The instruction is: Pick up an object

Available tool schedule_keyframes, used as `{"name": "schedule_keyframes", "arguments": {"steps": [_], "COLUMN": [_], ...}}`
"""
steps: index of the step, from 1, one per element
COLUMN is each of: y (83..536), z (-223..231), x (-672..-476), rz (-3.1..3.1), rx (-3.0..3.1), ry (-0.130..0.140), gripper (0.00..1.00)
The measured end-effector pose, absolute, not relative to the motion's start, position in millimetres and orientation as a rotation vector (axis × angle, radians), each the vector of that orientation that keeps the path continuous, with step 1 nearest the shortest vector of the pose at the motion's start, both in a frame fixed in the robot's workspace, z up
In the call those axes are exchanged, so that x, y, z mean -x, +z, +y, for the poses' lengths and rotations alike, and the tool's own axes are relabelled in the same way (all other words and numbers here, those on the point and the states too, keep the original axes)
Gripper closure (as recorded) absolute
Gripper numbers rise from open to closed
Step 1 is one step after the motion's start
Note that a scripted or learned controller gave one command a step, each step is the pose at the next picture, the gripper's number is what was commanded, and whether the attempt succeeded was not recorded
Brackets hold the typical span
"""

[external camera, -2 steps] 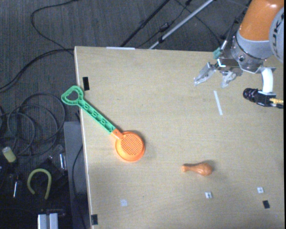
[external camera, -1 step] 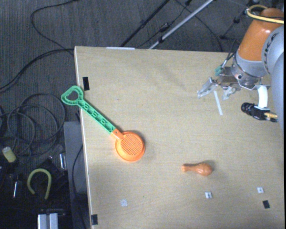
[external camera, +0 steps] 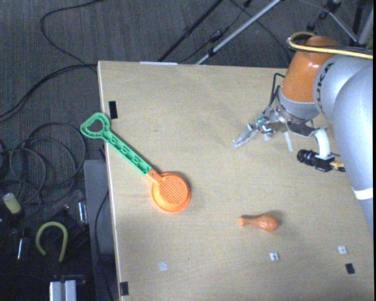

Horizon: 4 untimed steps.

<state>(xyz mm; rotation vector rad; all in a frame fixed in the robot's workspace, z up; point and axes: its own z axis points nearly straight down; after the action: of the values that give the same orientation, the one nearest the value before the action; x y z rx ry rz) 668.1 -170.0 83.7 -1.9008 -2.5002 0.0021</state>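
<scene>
Looking down from the fixed camera, we note the jaws (external camera: 243, 140) over the tan counter (external camera: 194, 93), fingers close together, nothing between them. Orange pear-shaped object (external camera: 261, 221) lies below the jaws, well apart. Green-handled orange strainer (external camera: 141, 167) sits far left of them, flat.

One fixed camera looks down on my bench (external camera: 194, 105) at a slant from above; I reach in from its right.
</scene>
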Motion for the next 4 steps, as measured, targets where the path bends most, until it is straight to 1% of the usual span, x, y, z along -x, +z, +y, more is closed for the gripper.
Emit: {"name": "schedule_keyframes", "arguments": {"steps": [1,2,3,4], "y": [84.1,93.3,93.2,93.2], "z": [-104.0,-101.5,-101.4,-101.4], "x": [-668.5,-669.0,-669.0,-669.0], "rz": [-2.710,-2.709,-2.709,-2.709], "rx": [1.589,1.588,1.588,1.588], "ry": [-0.001,-0.010,-0.010,-0.010], "gripper": [0.00,1.00,0.00,0.00]}}
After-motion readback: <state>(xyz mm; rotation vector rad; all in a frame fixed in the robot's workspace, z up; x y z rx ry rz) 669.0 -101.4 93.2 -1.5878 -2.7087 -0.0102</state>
